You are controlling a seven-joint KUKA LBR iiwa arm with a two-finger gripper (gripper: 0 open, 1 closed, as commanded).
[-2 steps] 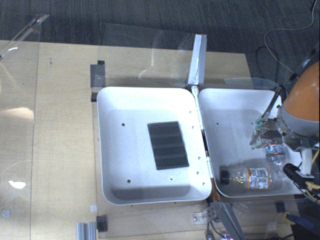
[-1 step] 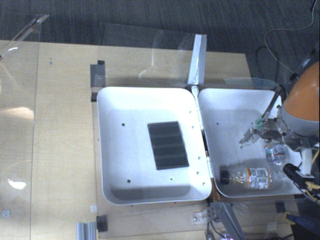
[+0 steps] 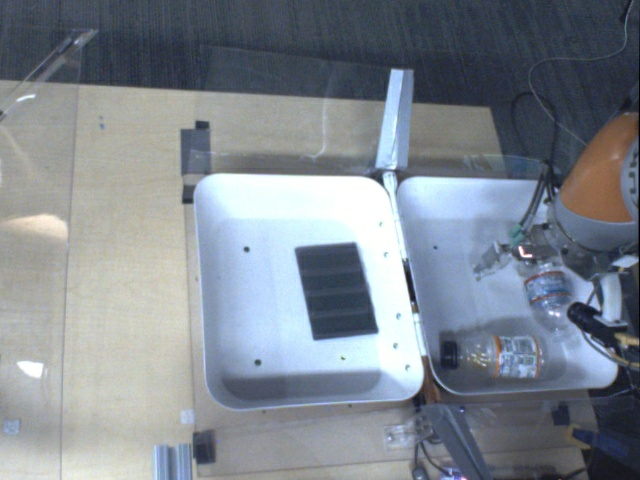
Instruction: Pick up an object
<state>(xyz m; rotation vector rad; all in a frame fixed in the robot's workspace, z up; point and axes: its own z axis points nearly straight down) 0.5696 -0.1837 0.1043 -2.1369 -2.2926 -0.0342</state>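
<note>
Arm (image 3: 600, 183): It was seen reaching in from the right, its orange band and grey body raised over the far right part of the right bin.

Gripper (image 3: 522, 251): It was seen low over the right bin, below the orange band, with a small green and red glint at its tip. Whether it was open or closed could not be told, and nothing could be made out as gripped.

Right bin (image 3: 440, 208): This white bin was placed under the gripper, and its bare floor was seen to the left of the gripper.

Clear bottle (image 3: 548, 293): It was seen just below and slightly to the right of the gripper, near it, with a pale blue label. Contact with the gripper could not be judged.

Brown bottle (image 3: 492, 355): It was laid on its side further below the gripper, along the near wall of the right bin, with its dark cap pointed left and a white label around its middle.

Left bin (image 3: 220, 268): It was set well to the left of the gripper, touching the right bin along one side.

Black slab (image 3: 336, 290): This ribbed dark rectangle was laid flat near the middle of the left bin, well apart from the gripper.
</note>
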